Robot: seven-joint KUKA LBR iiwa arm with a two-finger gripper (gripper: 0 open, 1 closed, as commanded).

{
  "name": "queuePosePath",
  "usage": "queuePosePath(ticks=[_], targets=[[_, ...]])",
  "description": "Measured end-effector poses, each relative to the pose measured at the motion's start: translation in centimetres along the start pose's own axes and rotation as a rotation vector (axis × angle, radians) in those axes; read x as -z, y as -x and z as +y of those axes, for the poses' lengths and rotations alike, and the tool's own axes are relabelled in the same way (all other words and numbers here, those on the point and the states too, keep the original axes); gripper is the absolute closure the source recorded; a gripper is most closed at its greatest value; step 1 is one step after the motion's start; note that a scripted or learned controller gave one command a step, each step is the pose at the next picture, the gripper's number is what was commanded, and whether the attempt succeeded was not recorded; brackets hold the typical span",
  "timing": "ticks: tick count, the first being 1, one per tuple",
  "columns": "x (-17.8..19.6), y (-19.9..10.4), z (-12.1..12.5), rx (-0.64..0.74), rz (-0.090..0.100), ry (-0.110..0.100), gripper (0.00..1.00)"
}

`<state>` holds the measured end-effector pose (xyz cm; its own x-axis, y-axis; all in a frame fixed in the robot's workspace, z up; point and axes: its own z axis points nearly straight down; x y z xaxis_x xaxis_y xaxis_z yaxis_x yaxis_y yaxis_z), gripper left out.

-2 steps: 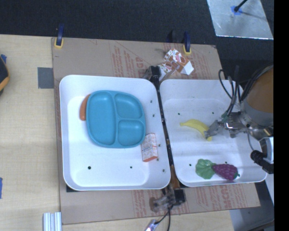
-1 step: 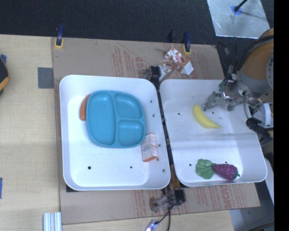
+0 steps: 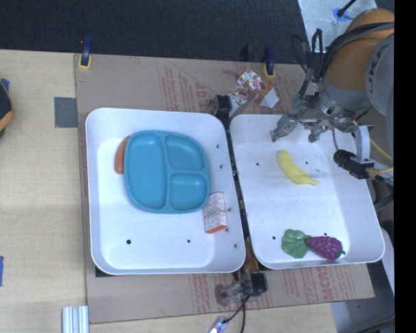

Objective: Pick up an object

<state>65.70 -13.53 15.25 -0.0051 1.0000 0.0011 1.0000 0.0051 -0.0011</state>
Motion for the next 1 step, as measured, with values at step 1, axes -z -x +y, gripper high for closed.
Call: queuePosePath(ticks=[1], targets=[[-6.12, 1.57, -2.58, -0.001, -0.002, -0.004, 0.0]])
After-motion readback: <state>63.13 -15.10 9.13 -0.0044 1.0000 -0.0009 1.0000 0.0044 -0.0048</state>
